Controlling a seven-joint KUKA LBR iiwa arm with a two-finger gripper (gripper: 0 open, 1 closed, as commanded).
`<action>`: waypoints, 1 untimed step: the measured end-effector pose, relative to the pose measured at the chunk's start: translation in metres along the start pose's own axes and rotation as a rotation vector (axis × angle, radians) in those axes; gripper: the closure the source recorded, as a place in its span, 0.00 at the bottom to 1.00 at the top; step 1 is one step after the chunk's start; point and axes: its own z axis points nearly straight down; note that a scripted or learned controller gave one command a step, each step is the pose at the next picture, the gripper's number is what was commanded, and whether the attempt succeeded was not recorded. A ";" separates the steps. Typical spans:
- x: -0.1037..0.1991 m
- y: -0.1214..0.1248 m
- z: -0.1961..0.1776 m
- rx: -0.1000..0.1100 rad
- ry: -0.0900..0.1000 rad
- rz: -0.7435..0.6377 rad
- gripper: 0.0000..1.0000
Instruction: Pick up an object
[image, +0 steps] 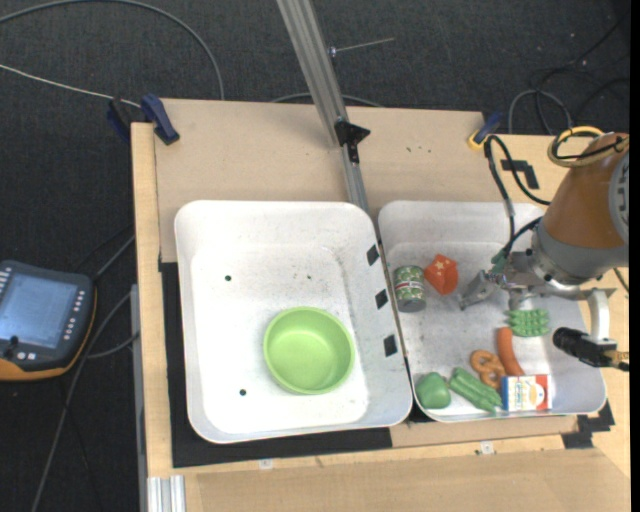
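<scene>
The arm reaches in from the right, its orange band sitting above the right bin (400, 225), and the gripper (497, 293) hangs low over the middle of that bin. Its two fingers (474, 292) look spread apart, one pointing left toward the bin floor, with nothing between them that I can see. Just to the left of the fingertips sits a small red-orange object (441, 273), near but not touching them, and beside that, closer to the divider between the bins, stands a small green can (408, 287). Right below the gripper lies a bumpy green toy (528, 322), partly tucked under the wrist. Further toward the front edge there is an orange sausage-shaped piece (508, 351), a pretzel-like orange piece (487, 365) next to it, a long green vegetable (474, 389), a rounded green item (433, 390) in the front-left corner, and a small white carton (526, 393) with red and blue print. The left bin (200, 240) holds a lime-green bowl (308, 350), upright, toward its front. A handheld controller (40, 318) rests on the dark floor far left of the bench.
</scene>
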 end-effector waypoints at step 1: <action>0.000 0.002 -0.013 -0.006 -0.001 0.000 1.00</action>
